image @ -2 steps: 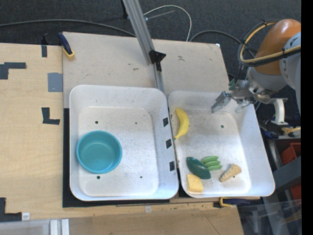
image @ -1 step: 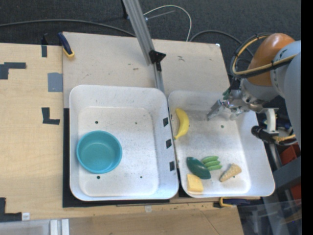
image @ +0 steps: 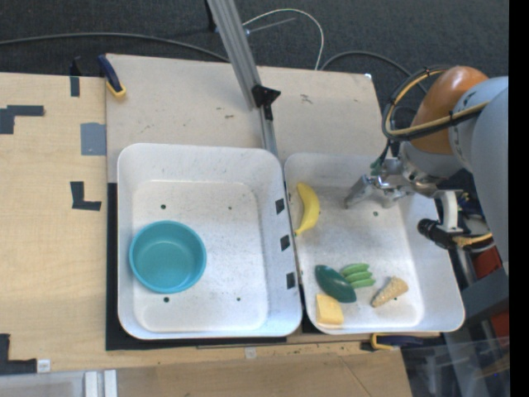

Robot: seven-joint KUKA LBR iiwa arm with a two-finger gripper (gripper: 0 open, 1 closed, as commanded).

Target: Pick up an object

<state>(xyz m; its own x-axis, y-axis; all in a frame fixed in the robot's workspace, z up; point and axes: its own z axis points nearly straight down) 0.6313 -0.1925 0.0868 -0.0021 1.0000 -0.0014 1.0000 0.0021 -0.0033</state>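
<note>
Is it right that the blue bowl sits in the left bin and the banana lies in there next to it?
Not quite. The bowl does sit in the left bin, but the banana lies in the right bin, near its left wall. The camera view shows it there, apart from the bowl.

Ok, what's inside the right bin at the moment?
The right bin holds a banana, a dark green piece, green pea pods, a yellow wedge and a tan cone. The gripper covers some floor.
</note>
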